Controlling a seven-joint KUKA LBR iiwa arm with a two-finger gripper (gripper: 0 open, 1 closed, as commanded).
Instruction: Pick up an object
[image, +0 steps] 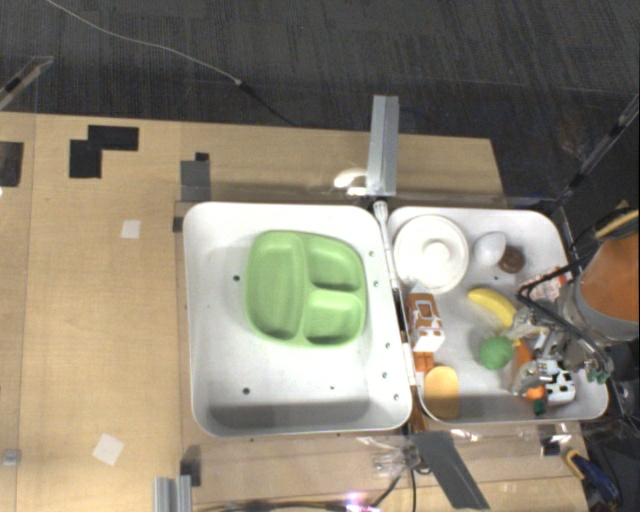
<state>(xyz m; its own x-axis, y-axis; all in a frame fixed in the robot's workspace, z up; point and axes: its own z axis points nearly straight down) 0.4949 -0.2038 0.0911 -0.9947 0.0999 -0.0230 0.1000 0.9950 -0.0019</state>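
A pale wooden bench is seen from above, carrying two shallow white bins side by side, with dark floor beyond. Nearest, in the right bin, an orange-yellow rounded fruit lies by the front wall, and a green ball sits just behind it. The gripper is lowered into the bin's front right corner, near an orange piece; whether it is released or clenched cannot be told, as cables and fittings clutter the tip. Further back a banana, a white bowl and a small brown object are found. In the left bin a green divided tray rests. A clean pick is best made on an isolated item, approached from straight above. The arm's wrist is cut off at the edge.
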